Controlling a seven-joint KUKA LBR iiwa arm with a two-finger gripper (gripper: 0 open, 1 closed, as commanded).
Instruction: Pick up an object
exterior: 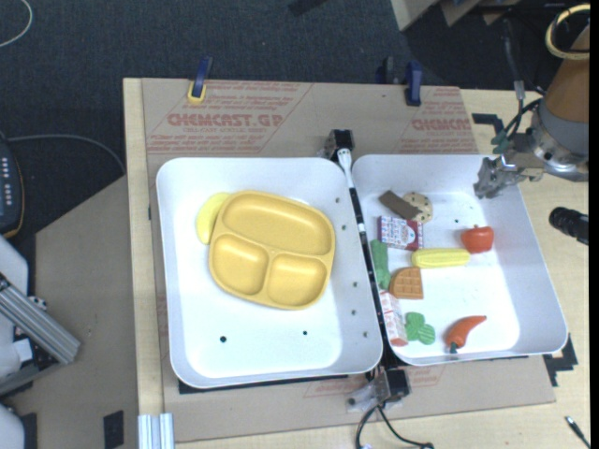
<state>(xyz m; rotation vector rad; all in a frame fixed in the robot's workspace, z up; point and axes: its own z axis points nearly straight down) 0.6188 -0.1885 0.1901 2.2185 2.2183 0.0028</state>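
Pincer (490, 178): above right bin's (533, 288) far edge, grip state indiscernible. Left bin (187, 279): yellow divided tray (271, 249).

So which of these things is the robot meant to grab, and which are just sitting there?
Things it could grab, in the right bin:
- tomato
- corn
- chili pepper
- waffle
- red-and-white packet
- the claw itself, at the bin's far edge

Just sitting there:
- yellow divided tray in the left bin
- clamps on the board

Brown bench (281, 120) — two white bins (187, 279) side by side.
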